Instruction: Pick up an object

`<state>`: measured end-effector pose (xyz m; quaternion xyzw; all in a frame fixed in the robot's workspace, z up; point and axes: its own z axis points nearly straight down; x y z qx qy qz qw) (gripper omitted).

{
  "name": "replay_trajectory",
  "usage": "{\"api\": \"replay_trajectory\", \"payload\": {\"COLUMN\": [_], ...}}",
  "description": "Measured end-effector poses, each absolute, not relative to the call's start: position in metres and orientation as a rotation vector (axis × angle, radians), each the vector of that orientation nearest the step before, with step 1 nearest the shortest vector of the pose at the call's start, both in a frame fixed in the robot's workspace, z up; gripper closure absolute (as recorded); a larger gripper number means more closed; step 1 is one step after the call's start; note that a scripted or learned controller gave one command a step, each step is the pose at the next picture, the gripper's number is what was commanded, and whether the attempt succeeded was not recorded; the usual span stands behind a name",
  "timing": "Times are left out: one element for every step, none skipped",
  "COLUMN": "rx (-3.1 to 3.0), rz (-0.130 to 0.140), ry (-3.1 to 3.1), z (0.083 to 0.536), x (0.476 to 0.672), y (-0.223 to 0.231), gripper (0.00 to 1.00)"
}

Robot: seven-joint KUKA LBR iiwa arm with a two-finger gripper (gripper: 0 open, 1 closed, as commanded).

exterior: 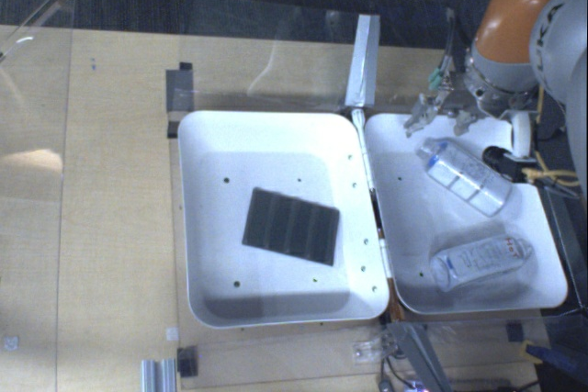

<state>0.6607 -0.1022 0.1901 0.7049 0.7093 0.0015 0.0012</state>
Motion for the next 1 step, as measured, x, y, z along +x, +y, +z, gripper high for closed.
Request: {"api": "replay_trajectory", "payload": {"rx": [2.204], "rz": [0.011], "ry": [2.230], "z": [0.2023], "x": [0.6625], "y": [-0.1005], "gripper": [1.00]}}
